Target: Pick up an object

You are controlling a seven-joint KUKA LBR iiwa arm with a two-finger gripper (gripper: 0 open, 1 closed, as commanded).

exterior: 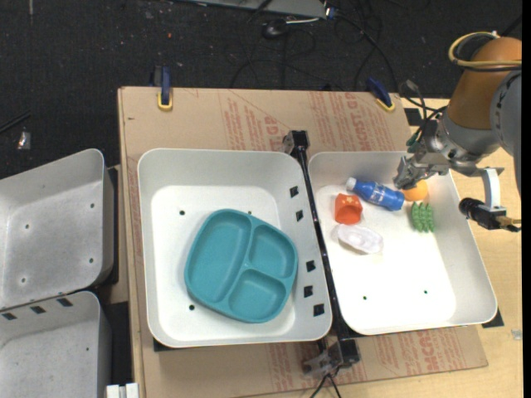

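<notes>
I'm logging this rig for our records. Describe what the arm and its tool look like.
The arm is grey, with a rounded orange section above the wrist ringed by a thin yellowish loop of cable. Dark cables run down beside the wrist. The tool is a small, dark grey metal assembly. A grey bracket with a black fitting juts out to one side of the wrist.

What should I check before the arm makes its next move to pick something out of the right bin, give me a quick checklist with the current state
1. Gripper is over the right bin: ok.
2. Gripper is near a target: ok, it sits at the blue bottle's right end, beside the orange object.
3. Something is held between the fingers: cannot tell.
4. Neighbours leave room: not ok, the green object, orange cup and clear white piece crowd close.
5. The teal divided tray lies in the left bin, away from the arm: ok.
</notes>
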